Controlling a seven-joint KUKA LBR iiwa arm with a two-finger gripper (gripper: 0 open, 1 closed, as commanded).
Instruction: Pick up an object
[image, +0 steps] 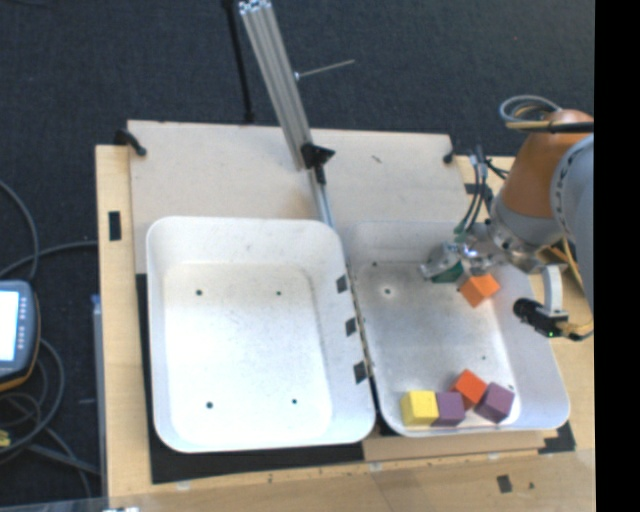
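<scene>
Orange block (479, 289) just below-right of end effector (452, 262), right bin (400, 300).

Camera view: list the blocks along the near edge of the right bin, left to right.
Yellow block → left purple block → orange block → right purple block.

A pale wooden counter (220, 170) stands on dark grey carpet (100, 60). A slanted metal rail (280, 85) rises from its back. Black cables (30, 250) and a small screen (15, 330) lie at the left.
</scene>
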